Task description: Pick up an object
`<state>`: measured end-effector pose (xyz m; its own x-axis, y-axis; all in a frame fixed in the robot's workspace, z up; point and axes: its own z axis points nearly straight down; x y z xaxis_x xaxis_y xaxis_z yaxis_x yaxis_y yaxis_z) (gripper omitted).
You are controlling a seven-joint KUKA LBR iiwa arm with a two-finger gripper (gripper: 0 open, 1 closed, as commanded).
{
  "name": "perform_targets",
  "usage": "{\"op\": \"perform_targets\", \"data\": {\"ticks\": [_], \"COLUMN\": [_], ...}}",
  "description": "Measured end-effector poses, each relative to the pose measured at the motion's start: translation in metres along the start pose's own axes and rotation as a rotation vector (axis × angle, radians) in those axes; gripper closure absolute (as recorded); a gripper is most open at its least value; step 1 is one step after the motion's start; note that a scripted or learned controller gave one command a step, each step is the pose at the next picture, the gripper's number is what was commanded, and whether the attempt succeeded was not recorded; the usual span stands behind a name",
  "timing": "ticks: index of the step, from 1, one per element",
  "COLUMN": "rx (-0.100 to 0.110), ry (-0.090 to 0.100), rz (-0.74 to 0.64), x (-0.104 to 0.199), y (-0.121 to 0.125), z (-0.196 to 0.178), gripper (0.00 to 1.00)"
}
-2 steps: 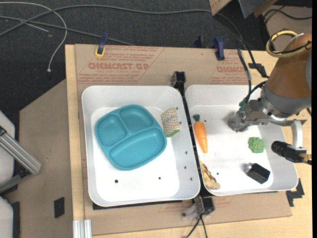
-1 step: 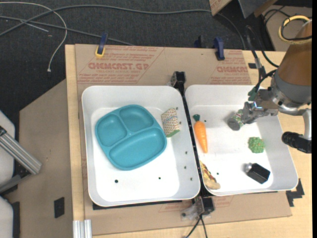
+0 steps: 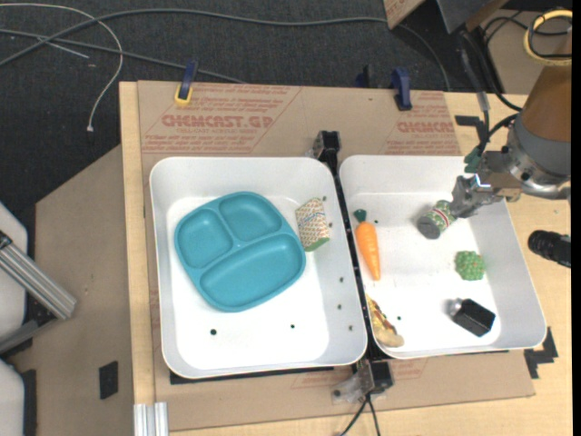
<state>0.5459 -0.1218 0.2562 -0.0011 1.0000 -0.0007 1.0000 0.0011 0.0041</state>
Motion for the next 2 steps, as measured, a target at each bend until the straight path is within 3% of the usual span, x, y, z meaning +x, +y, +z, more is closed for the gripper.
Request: {"op": "perform_targets", "data": {"ticks": [2], "rx": [0.003], "ry": [0.001], "rz": [-0.004], "x": [0.108], "y": [0.028], "z": [0.01], "gripper": [1.0]}}
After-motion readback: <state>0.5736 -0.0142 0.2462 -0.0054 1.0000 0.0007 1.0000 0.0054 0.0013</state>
